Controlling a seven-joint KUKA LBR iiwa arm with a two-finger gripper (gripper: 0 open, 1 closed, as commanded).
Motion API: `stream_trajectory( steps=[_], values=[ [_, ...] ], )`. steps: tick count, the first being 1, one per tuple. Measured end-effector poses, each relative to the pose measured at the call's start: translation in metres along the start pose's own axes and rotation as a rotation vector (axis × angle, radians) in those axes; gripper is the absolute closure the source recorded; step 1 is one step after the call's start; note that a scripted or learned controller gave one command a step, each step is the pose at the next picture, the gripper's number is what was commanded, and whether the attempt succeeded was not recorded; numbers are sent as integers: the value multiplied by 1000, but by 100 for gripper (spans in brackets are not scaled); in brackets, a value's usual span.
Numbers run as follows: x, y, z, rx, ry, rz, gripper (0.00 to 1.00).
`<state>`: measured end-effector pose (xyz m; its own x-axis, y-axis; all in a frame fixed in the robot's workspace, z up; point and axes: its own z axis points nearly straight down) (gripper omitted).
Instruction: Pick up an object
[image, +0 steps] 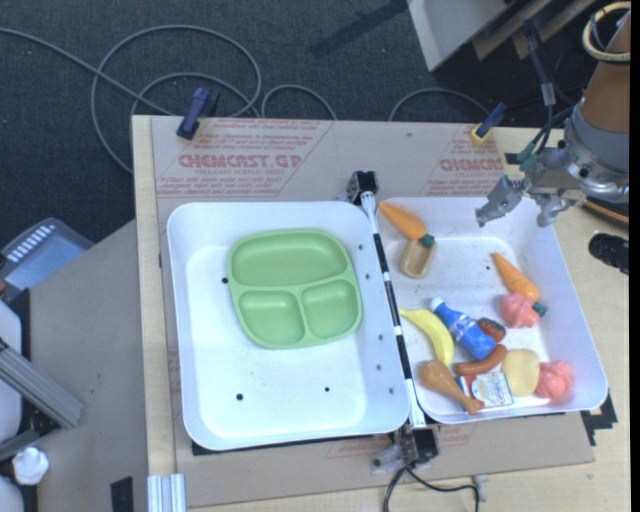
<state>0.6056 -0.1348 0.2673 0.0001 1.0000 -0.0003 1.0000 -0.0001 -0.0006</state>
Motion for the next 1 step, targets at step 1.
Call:
stream_trajectory(
  steps=[1],
  values=[
    [-77,30,119,2,0,1,0]
  ],
)
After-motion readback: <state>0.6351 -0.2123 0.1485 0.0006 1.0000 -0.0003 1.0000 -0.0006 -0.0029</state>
